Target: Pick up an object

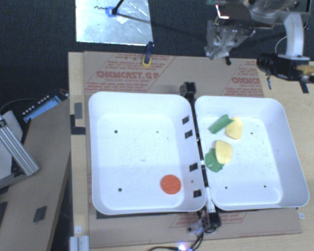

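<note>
Left bin (102, 140): orange disc (171, 184) lies flat near front right corner. Risk, judged: flat, thin piece gives fingers little to bite, likely to slip.

Right bin (288, 140): green strip (219, 123) touches yellow piece (234, 128); second yellow piece (223, 152) overlaps green piece (213, 161). Risk: crowded pairs, grasp may nudge neighbour or catch two.

Gripper (220, 48): hangs high behind right bin, over cardboard, well apart from all pieces. Nothing between fingers; spread cannot tell.

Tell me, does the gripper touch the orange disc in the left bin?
Apart. The camera view shows the gripper above the far edge of the bench, beyond both bins, while the orange disc lies in the left bin.
</note>
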